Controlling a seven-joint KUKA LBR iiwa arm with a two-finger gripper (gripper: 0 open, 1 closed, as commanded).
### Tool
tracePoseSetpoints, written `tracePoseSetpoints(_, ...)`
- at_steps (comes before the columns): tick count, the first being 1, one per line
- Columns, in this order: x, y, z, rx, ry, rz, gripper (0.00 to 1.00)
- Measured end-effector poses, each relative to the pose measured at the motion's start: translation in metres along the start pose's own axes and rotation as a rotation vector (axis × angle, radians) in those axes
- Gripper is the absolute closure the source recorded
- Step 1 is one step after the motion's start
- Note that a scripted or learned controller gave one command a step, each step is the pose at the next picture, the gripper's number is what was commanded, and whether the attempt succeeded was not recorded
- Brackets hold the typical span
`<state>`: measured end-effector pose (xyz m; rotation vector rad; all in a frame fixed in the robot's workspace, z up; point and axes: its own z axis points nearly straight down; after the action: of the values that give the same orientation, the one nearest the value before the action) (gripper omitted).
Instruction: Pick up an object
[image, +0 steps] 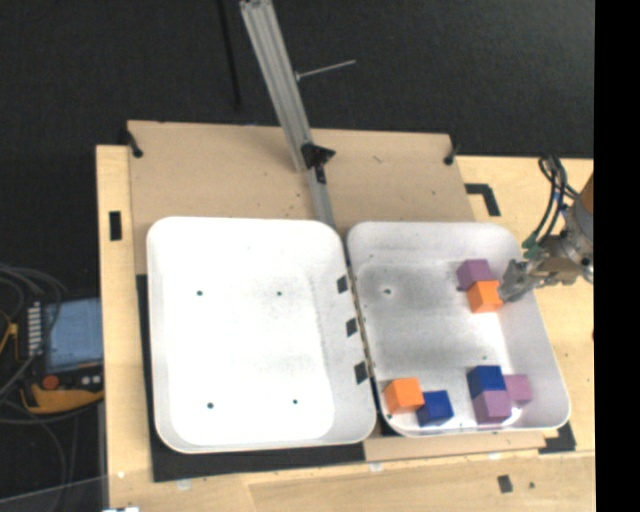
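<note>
Seven small blocks lie in the right bin (372, 262), and the one nearest the pincer (512, 283) is an orange block (485, 296) in the bin's upper right part. A purple block (473, 272) touches it on its upper left side. The pincer sits just beside the orange block's right edge, low over the bin's right wall; whether it touches the block is hard to make out, and I cannot tell its state, since it reads as one grey blur. The arm (565, 250) behind it is cut off at the view's right side, with only its wrist and some cables showing.

Along the bin's near edge lie the others: a second orange block (404, 394) touching a blue block (435, 407), and farther right a cluster of a blue block (486, 379), a purple block (491, 404) and a paler purple block (518, 389), packed so close that their borders partly hide each other. The middle of the right bin is bare, leaving open floor between the two groups.

The left bin (250, 330) lies just beside it on the table (300, 155). A metal post (285, 95) slants up from the table's far edge.
</note>
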<state>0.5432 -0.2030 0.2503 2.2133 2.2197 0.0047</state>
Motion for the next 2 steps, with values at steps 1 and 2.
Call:
tracePoseSetpoints(1,0.058,0.000,-0.005,0.005,0.004,-0.005,1.00)
tracePoseSetpoints(2,0.114,0.013,-0.010,0.005,0.004,-0.005,1.00)
